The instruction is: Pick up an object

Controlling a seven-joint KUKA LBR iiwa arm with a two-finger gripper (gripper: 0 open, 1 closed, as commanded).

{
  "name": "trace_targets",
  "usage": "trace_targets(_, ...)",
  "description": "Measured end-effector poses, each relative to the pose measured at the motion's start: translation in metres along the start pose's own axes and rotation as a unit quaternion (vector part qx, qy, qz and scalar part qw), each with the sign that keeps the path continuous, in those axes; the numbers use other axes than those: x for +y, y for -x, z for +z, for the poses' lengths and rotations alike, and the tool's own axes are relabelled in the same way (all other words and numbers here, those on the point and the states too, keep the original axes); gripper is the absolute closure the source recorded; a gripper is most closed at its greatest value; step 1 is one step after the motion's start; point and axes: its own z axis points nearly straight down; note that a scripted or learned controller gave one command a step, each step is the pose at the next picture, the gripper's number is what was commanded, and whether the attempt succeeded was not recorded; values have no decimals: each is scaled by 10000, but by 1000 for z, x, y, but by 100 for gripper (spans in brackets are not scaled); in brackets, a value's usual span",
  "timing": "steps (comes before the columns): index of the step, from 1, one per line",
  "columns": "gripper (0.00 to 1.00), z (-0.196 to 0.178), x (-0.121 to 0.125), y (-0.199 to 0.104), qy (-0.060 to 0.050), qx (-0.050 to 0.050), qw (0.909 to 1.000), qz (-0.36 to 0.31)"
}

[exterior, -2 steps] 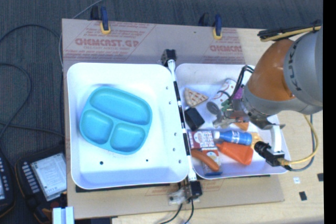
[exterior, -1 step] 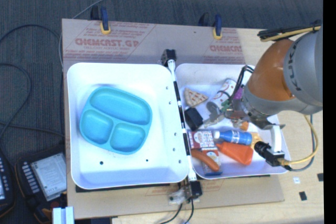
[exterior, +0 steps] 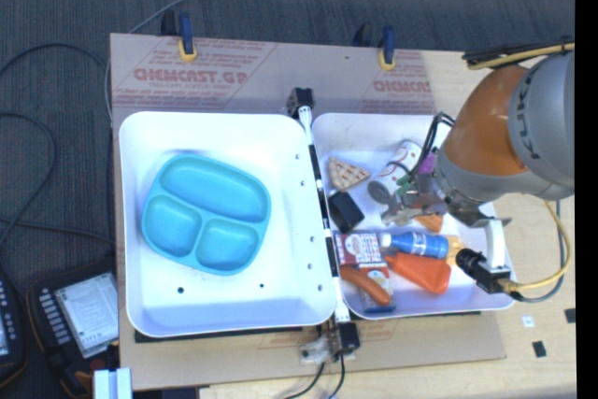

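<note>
The pick was not finished: nothing looked lifted yet.
The arm (exterior: 509,131) hung over the right bin (exterior: 322,131); the gripper (exterior: 411,196) was low among the objects, just above the blue bottle (exterior: 418,244); its grip could not be judged.

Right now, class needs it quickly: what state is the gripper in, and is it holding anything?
Gripper: low in the right bin among the clutter; open or closed, and whether it holds anything, cannot be told.

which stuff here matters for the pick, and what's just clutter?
Job: gripper, right bin, blue bottle, orange bottle, waffle slice, black block, hot dog.
Lying about: blue tray, left bin, clamps.
</note>
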Motion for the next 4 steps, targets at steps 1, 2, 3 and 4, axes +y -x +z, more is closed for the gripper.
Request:
trace_targets(1, 0, 0, 0, 0, 0, -1, 10000, 0)
trace_targets(2, 0, 45, -31, -15, 14, -20, 10000, 14)
trace_targets(3, 100, 33, -28, -16, 31, 7, 10000, 2)
trace_targets(4, 0, 33, -28, -16, 29, 3, 10000, 4)
